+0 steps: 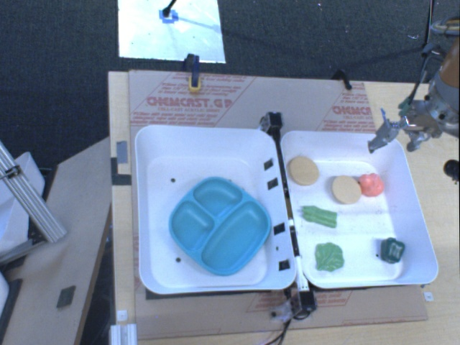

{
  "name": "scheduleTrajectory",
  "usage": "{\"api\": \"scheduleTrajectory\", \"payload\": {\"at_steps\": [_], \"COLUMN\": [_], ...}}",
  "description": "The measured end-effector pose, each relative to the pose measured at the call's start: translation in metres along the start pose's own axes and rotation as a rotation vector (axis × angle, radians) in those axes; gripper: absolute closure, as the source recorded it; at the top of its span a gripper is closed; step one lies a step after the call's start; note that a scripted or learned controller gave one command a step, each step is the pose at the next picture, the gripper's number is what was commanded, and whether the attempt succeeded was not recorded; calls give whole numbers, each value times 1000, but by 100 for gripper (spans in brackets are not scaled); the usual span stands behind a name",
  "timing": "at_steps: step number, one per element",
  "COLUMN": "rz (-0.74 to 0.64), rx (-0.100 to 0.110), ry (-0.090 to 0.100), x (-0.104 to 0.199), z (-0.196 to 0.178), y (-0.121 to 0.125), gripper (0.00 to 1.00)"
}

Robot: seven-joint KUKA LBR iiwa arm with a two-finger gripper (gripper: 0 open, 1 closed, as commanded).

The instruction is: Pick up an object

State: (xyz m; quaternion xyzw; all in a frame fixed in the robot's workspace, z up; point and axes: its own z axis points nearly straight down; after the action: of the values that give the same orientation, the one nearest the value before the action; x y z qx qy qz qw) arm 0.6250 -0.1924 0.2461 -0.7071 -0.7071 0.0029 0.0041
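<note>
Bench with two shallow white bins set side by side on a sheet of printed cardboard.

Left bin (154, 149): one blue divided plate (219, 225), three compartments, lying flat near the bin's middle, turned at an angle to the walls.

Right bin (413, 192): six small items.
- Round tan disc (303, 170), near the back left corner.
- Second round tan disc (346, 190), toward the middle of the bin, touching or just beside the pink piece.
- Pink-red lump (371, 185), immediately right of the second disc.
- Long green piece (319, 216), lying flat, in front of the two discs.
- Leafy green piece (329, 256), near the front, left of centre.
- Small dark green object (392, 250), near the front right corner.

Arm: reaches in from the right, metal wrist parts visible over the right bin's back right corner. Gripper (394, 136) hangs above the bin's rear rim, apart from every item; its two fingers stand spread and nothing sits between them. Nearest items are the pink-red lump and the second disc, both lying on the bin floor.

Beyond the bins: a yellow clamp (194, 74) on the cardboard's back edge, and a pale square panel (171, 20) on the dark floor
</note>
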Motion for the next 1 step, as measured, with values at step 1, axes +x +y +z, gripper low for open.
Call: {"api": "scheduleTrajectory", "payload": {"at_steps": [1], "rz": [-3], "rx": [-12], "ry": [-2], "x": [1], "z": [-8], "y": [2], "gripper": [0]}}
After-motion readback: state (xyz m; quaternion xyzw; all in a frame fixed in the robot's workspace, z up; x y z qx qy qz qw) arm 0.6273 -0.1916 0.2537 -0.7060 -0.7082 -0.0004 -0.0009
